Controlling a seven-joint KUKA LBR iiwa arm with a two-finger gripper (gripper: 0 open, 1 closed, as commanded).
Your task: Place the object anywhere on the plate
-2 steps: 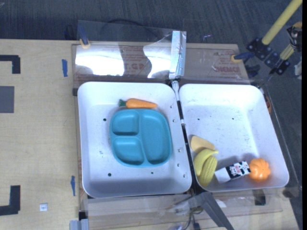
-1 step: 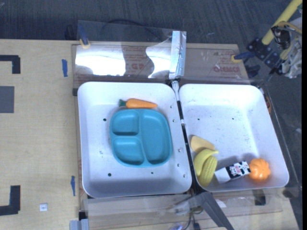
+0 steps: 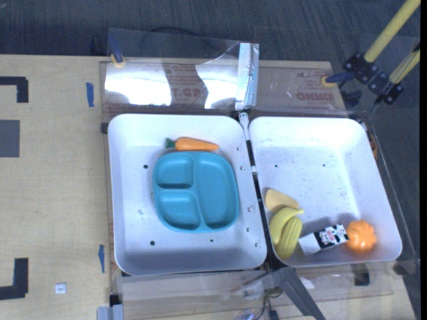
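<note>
Two shallow white plastic bins sit side by side on a pale wood-grain table (image 3: pixel 53 199) marked with strips of blue tape and black squares, dark carpeted floor (image 3: pixel 200 5) beyond its far edge. In the left bin (image 3: pixel 127 179), toward the table's middle, a blue three-compartment plastic plate (image 3: pixel 197 191) lies flat; an orange toy carrot (image 3: pixel 193 145) rests just beyond the plate's far rim, touching or nearly touching it, not on the plate. In the right bin (image 3: pixel 320 159), along its near edge, lie a yellow toy banana bunch (image 3: pixel 285 231), a small white-and-black carton (image 3: pixel 327 237) and an orange toy pumpkin (image 3: pixel 361 236). The robot's jaws are out of frame, so their state cannot be told.
</note>
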